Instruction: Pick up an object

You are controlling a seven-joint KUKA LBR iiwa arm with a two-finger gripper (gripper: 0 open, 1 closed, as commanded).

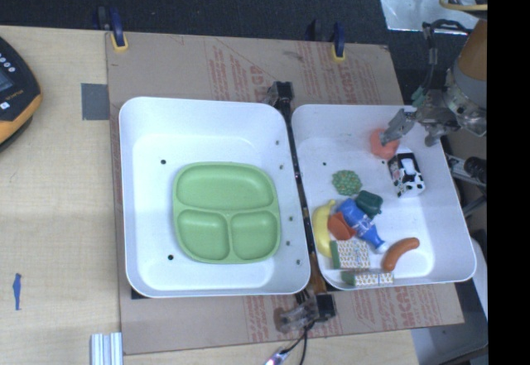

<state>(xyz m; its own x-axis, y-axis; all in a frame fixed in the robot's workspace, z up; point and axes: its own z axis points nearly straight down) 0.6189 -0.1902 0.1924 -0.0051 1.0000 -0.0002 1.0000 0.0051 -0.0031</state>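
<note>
gripper (414, 125) hovers wide open at upper right, over the pink object (383, 143); approach step, next needs lowering and closing.

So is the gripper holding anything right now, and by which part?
Nothing is held. The gripper hangs open above the right bin, its fingers just beside the pink object, with nothing between them.

Lab bench (58, 214) (clamped cardboard (248, 78), white bins (141, 189)).

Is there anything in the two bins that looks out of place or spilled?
Nothing looks spilled or damaged. The toys lie jumbled in the right bin, and the green divided plate sits flat in the left bin.
</note>
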